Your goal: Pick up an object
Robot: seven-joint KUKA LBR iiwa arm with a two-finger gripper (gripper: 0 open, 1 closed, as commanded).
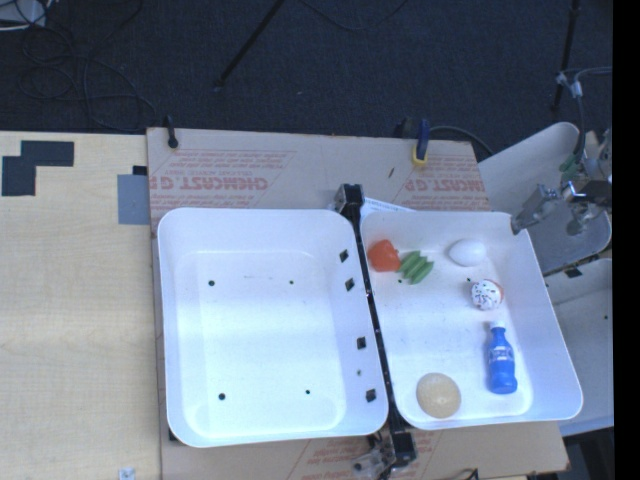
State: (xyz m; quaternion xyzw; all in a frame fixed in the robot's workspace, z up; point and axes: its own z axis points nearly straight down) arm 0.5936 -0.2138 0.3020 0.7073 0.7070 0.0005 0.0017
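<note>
Six objects lay in the right bin (560,368): orange piece (383,256) touching green piece (416,267), white egg (466,253), speckled ball (486,294), blue bottle (500,360), tan disc (438,394) | left bin (180,268) beside it on the surface (70,318) | claw (575,196) at right edge, above the bin's far corner; state could not be determined.

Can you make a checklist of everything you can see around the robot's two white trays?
Surface: two white bins on brown cardboard; left bin and right bin.
Job's things: in the right bin, orange piece touching green piece, white egg shape, speckled ball, blue bottle, tan round thing.
Clutter: nothing seen.
Grippers: gripper at the right bin's upper right edge; jaws too unclear.
Cables: dark cables on the floor.
Surroundings: wooden tabletop on the left.
</note>
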